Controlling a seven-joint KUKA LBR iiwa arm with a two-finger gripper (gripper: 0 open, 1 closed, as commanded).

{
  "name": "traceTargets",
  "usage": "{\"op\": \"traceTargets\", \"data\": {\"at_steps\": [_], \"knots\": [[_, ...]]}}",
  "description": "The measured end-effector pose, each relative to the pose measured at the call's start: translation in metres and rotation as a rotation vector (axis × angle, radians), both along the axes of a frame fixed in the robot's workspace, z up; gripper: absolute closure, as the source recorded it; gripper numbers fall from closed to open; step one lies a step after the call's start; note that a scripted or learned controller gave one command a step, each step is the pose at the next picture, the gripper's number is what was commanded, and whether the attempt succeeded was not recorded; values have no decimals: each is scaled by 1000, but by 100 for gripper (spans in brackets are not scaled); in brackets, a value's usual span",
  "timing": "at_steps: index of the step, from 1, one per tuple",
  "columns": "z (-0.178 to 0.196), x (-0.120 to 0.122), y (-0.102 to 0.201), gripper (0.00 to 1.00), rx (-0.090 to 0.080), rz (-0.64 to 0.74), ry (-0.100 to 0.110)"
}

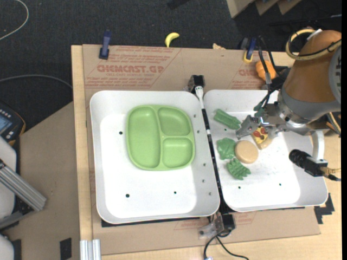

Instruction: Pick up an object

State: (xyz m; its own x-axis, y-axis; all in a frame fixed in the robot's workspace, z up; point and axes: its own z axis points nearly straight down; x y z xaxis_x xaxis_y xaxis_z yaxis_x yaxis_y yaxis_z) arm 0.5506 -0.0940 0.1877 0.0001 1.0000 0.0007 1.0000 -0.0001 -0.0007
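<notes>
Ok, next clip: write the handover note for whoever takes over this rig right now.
Gripper: low in the right bin, at the top of the toy cluster; finger state unclear.
Things: three green toy pieces, a tan round piece and a small yellow-red item in the right bin. Green divided plate in the left bin.
Done: no lift visible.
Left: grasp and raise one object.

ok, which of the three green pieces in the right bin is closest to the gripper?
The top green piece, nearest the bin's back wall, just left of the gripper. The other two lie lower, beside the tan disc.
</notes>
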Motion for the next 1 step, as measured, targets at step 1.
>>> {"op": "traceTargets", "data": {"at_steps": [1], "knots": [[-98,-38,-6,0,2,-3,11]]}}
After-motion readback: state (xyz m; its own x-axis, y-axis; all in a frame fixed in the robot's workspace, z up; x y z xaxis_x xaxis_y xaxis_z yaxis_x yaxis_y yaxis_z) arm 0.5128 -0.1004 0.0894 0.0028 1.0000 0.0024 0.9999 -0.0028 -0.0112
